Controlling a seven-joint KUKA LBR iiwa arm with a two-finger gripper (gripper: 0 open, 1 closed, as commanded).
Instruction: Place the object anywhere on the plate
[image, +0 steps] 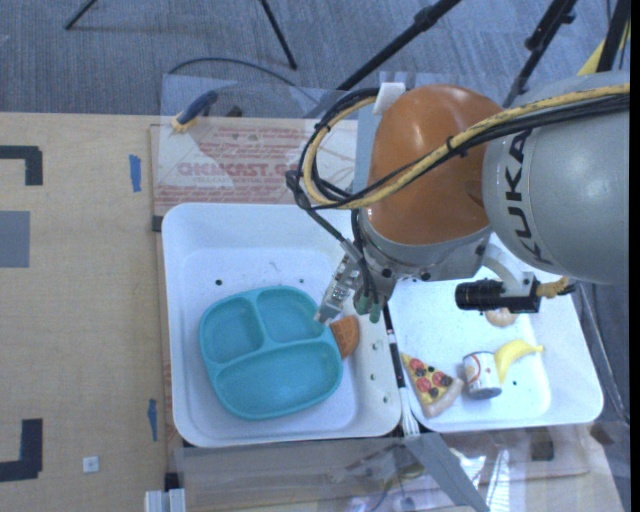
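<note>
A teal three-compartment plate (268, 351) lies in the left bin (220, 240). My gripper (343, 305) hangs at the plate's right rim, reaching down from the big orange wrist. A small orange-brown food piece (346, 336) sits just under the fingertips, against the plate's right edge. The fingers appear closed on its top, though the contact is hard to make out. The arm covers the bins' upper middle.
The right bin (570, 400) holds a pizza slice (429, 383), a small can (480, 373), a banana (519, 354) and a pale item (499, 317) partly under the arm. A cardboard sheet (240, 165) lies behind the left bin.
</note>
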